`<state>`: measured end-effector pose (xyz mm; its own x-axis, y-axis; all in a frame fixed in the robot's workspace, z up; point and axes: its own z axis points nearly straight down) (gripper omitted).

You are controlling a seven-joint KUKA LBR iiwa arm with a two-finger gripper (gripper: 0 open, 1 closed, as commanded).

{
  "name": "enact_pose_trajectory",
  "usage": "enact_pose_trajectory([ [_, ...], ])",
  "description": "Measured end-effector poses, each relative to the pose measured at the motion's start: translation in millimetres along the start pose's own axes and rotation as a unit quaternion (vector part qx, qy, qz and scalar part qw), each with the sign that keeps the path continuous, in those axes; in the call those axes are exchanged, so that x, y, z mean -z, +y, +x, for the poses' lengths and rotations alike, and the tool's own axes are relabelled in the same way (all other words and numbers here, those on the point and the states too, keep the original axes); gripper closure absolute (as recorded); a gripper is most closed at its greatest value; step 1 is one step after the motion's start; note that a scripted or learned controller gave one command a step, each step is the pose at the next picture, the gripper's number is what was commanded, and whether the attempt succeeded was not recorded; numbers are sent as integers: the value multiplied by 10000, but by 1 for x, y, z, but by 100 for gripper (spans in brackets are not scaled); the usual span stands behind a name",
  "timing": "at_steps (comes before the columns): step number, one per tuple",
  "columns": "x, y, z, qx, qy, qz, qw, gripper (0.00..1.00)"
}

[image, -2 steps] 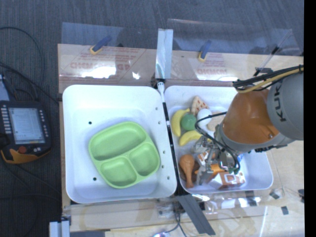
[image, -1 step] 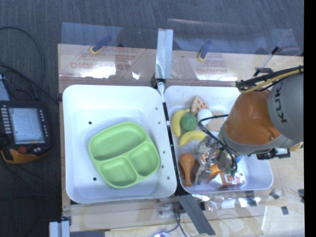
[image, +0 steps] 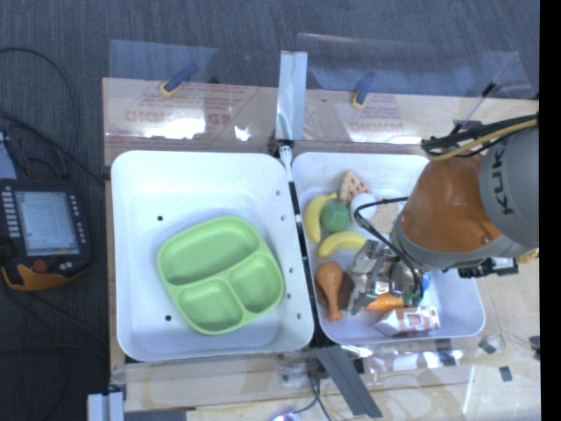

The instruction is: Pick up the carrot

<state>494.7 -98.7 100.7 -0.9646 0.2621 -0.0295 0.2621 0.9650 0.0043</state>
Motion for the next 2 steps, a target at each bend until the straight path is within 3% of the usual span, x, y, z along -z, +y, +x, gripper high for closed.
enact_pose_trajectory([
  [1,139,92,29,504,120,0,9987,100],
  [2,136,90,30,491,152,14,9987,0],
])
